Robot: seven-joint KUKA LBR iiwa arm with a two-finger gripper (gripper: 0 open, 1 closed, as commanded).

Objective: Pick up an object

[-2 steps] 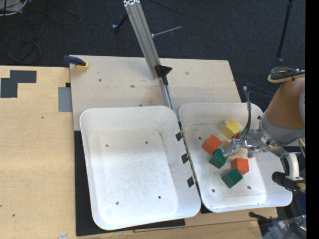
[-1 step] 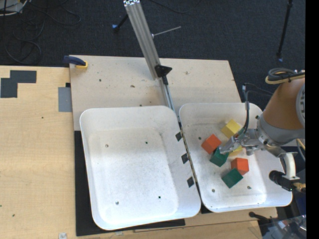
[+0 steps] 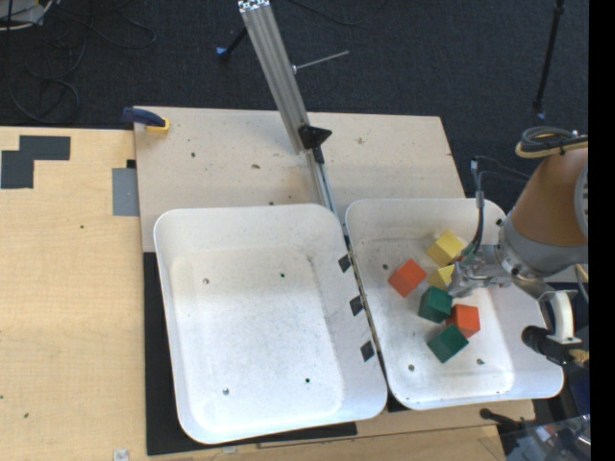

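Two shallow white bins are sitting side by side on your bench, the left bin and the right bin. Your blocks are all lying in the right bin: an orange block, a yellow block, a second yellow block, a green block, a small orange block and another green block. Your gripper is hanging low over this cluster, just beside the second yellow block; I cannot tell how it is set.
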